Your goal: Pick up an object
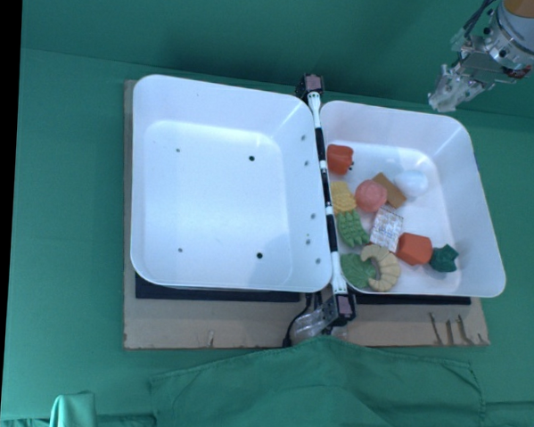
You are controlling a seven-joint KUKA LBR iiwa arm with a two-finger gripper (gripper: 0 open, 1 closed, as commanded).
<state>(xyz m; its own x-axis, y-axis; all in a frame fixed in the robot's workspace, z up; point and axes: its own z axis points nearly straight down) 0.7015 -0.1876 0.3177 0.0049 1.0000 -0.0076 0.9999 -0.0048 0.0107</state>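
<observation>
Your gripper (444, 100) hangs at the top right, above the far rim of the right bin (482, 202), and touches nothing. You cannot tell from this view whether it is open or closed; nothing shows in it.

The things to pick all lie in the right bin, below and left of the gripper. The nearest is a white piece (414, 181), beside a brown block (389, 189) and a pink ball (370, 195). A red pepper (339, 157) sits by the divider (325, 193). Nearer the front lie a patterned packet (386, 230), an orange block (414, 249), a dark green piece (443, 258) and a yellow ring (385, 269). You can read no writing on the packet.

The left bin (143, 184) shows 4 dark dots.
</observation>
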